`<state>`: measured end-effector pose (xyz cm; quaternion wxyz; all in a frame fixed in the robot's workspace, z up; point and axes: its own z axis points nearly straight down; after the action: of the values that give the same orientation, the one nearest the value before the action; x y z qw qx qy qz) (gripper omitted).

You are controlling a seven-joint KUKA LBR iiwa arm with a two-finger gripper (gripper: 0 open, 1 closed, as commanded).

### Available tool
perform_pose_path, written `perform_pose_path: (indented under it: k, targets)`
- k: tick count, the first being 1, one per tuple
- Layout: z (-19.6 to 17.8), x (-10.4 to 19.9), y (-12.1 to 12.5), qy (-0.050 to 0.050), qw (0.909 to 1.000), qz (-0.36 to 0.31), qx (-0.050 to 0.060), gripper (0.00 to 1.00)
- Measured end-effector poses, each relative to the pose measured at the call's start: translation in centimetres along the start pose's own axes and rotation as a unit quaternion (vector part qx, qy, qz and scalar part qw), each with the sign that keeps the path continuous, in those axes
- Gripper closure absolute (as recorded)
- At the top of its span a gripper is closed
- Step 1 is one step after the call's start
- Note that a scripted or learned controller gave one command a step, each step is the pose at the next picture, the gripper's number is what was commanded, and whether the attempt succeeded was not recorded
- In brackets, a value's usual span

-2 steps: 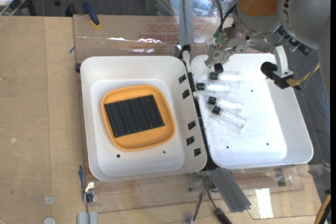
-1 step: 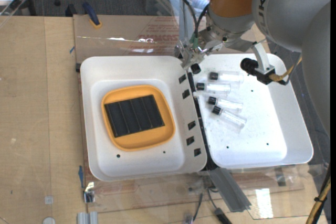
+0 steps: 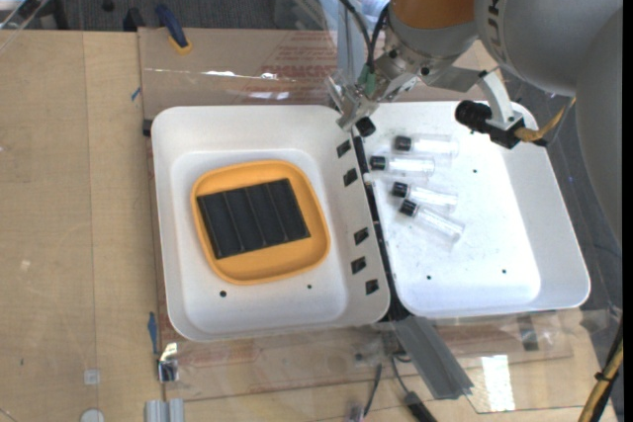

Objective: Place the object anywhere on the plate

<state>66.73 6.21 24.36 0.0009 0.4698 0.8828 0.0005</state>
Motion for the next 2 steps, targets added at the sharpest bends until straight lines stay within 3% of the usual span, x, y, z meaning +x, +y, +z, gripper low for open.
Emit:
perform_pose_path:
  k: [1, 2]
  targets:
    - [0.15, 2.95, 1.99, 0.000, 0.9997, -0.024, 0.000, 1.00]
    - [-0.04, 3.76, 2.57, 0.000, 0.9959, -0.091, 0.000, 1.00]
